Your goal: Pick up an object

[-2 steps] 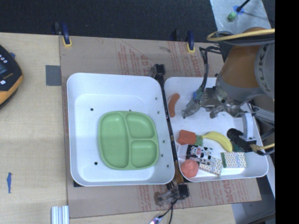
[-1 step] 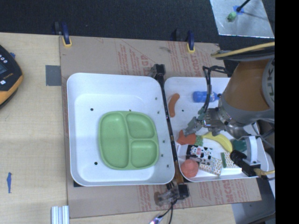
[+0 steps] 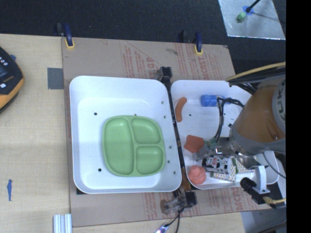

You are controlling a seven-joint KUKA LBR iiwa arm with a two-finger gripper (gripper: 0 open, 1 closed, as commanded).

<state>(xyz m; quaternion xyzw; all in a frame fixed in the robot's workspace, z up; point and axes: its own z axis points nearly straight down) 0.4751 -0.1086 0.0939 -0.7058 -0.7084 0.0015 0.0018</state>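
The right bin (image 3: 194, 89) holds an orange-brown sausage-shaped piece (image 3: 180, 108), a blue cylinder (image 3: 209, 100), a red block (image 3: 194, 143) and a pink round object (image 3: 197, 174) near its front edge. My gripper (image 3: 217, 163) is low in this bin's front half, just right of the red block and the pink object. The grey and orange arm body (image 3: 257, 120) covers the bin's right part. Nothing shows between the gripper's parts from this angle.
The left bin (image 3: 82, 96) holds a green divided plate (image 3: 133, 145). A yellow and black device (image 3: 7, 81) lies at the bench's left edge. Clamps (image 3: 69, 38) pin the cardboard sheet at the back. Cables run along the bins' shared wall (image 3: 172, 125).
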